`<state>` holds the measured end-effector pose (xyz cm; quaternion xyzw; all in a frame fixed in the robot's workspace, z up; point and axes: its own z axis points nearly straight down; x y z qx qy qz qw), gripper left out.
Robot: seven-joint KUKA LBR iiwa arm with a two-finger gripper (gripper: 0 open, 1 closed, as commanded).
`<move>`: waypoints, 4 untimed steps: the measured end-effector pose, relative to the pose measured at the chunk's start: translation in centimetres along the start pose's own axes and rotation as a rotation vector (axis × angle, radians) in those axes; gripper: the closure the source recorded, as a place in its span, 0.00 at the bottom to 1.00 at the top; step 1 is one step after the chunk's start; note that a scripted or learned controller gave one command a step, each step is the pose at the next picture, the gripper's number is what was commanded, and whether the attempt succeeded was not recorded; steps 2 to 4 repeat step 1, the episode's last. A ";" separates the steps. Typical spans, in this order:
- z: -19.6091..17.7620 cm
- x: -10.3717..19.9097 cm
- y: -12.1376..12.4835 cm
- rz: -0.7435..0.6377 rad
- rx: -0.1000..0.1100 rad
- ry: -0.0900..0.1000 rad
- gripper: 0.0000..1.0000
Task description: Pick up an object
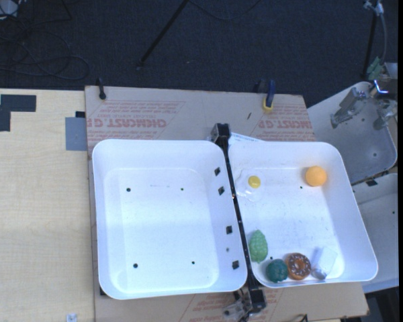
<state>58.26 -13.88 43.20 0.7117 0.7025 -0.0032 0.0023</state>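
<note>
Landmark for all positions: the black divider (231, 200) running between the two bins.

- Cardboard sheet (154, 116): lies under both bins and shows beyond the divider's far end. A blue-and-yellow clamp (269, 94) pins its far edge, probably to stop the bins from sliding.
- Left bin (104, 213): butts against the divider's left side. Its floor shows a few small dark dots.
- Right bin (352, 213): butts against the divider's right side and holds every candidate for the pick.
- Green lumpy piece (258, 245): just right of the divider, toward its near end (close to the wall, so an awkward approach, I judge).
- Doughnut (297, 265): brown with sprinkles, further right of the divider, at the near wall.
- Teal ball (277, 271): touching the doughnut on its divider side, or very nearly.
- Orange ball (316, 176): well right of the divider, level with its middle, standing alone. I judge it the easiest target, with open floor all round.
- White piece (326, 260): right of the doughnut, pale against the bin, shape hard to read.
- Yellow piece (254, 182): small, just right of the divider, level with its middle.

The near cluster looks tumbled together, not arranged.

Gripper: I cannot tell whether it is released, clenched or grasping anything. All six objects rest on the bin floor, so the pick is not yet done.
</note>
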 end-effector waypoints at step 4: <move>28.9 1.7 -4.6 -0.012 0.019 0.012 0.00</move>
